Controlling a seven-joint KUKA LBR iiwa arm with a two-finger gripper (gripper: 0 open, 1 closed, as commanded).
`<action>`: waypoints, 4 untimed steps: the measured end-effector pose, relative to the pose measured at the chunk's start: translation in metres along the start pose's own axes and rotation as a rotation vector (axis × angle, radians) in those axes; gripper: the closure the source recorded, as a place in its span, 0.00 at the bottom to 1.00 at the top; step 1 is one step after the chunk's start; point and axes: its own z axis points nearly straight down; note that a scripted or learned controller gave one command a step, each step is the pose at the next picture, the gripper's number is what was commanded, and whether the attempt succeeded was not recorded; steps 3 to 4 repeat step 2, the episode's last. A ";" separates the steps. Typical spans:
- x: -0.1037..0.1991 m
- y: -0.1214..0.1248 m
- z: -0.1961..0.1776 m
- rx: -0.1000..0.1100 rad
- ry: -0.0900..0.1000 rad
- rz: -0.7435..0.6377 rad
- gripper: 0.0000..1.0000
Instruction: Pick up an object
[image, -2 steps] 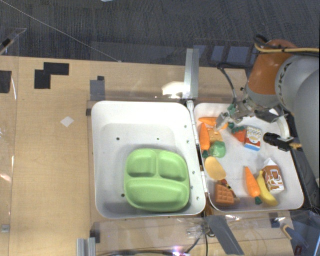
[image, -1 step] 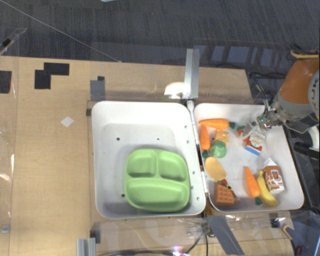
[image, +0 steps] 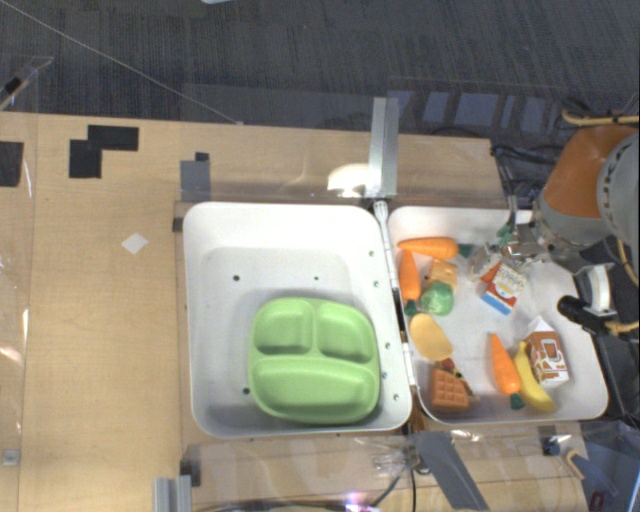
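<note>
- Gripper (image: 515, 245) sits low over the right bin's (image: 590, 400) back half; whether it's parted or closed, I can't tell.
- Nearest target I see is the small red-and-white carton (image: 499, 288), lying just below the tool on the bin floor.
- Close by: a carrot (image: 428, 246), a green piece (image: 436, 297), a yellow piece (image: 431, 336).
- Farther out, another carrot (image: 503, 365), a banana (image: 532, 385), a brown carton (image: 547, 358), a waffle (image: 449, 388).
- Left bin (image: 215, 250) holds a green divided plate (image: 314, 358).
- My worry: the carton lies flat and tilted, so a descent could skid off it or nudge it aside.
</note>
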 end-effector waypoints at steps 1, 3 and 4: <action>0.002 0.003 -0.011 -0.004 0.001 -0.006 1.00; 0.085 0.046 -0.081 0.008 0.005 0.035 1.00; 0.085 0.046 -0.081 0.008 0.005 0.035 1.00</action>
